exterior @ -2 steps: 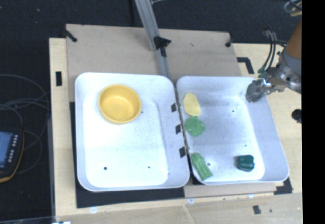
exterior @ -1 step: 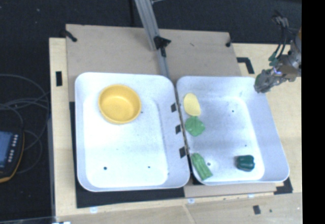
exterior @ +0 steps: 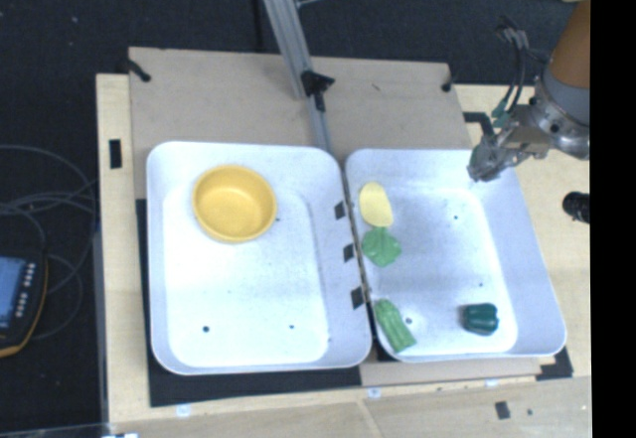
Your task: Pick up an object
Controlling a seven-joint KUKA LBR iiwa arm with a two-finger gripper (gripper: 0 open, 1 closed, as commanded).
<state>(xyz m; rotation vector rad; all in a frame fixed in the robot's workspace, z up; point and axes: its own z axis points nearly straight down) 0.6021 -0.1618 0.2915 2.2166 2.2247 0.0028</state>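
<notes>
counter point(exterior: 119, 227) carries two white bins side by side. left bin point(exterior: 169, 327): yellow bowl point(exterior: 235, 203) upright in its upper left part, rest bare. right bin point(exterior: 517, 267): pale yellow object point(exterior: 375, 205) at upper left, close to the dividing edge; light green piece point(exterior: 381, 248) just below it; longer green piece point(exterior: 395, 325) at lower left corner; dark green object point(exterior: 480, 319) at lower right. arm point(exterior: 564, 78) enters at upper right of frame. jaws point(exterior: 484, 166) sit over the right bin's upper right rim, nothing seen between them; wide or narrow, cannot tell. all objects lie well apart from the jaws.
</notes>
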